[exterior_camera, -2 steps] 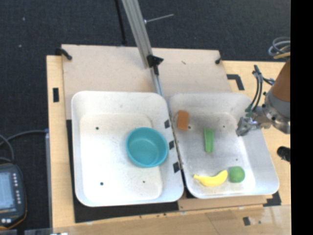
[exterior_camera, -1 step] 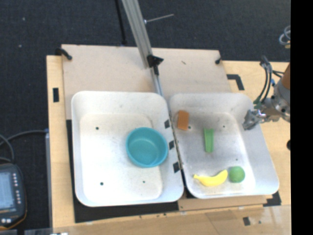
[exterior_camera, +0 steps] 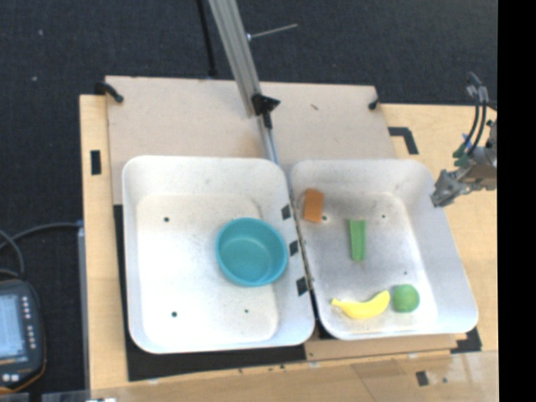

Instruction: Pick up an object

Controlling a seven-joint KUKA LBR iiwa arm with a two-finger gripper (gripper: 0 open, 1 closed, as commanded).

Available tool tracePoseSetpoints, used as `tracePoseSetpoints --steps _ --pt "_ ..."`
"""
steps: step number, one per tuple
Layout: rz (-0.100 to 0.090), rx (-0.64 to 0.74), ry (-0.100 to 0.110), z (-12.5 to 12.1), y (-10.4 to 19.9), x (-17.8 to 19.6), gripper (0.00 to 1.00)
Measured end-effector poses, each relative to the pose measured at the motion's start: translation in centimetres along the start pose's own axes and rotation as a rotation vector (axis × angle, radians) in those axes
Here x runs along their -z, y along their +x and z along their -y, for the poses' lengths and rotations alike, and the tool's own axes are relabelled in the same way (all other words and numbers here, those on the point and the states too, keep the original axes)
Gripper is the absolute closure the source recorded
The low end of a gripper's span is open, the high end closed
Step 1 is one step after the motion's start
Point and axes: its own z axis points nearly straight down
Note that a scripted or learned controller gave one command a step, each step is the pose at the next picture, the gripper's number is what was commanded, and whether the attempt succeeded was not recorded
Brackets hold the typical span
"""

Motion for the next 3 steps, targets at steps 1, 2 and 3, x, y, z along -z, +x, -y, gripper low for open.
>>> tracePoseSetpoints --steps 1,2,3 --pt "-0.003 0.002 0.006 -0.1 5.0 -1.4 1.0" --pt "-0.004 0.002 0.006 0.2 10.2 -2.7 1.0" --pt "-0.005 0.003 0.005 -0.8 15.2 -2.4 1.0"
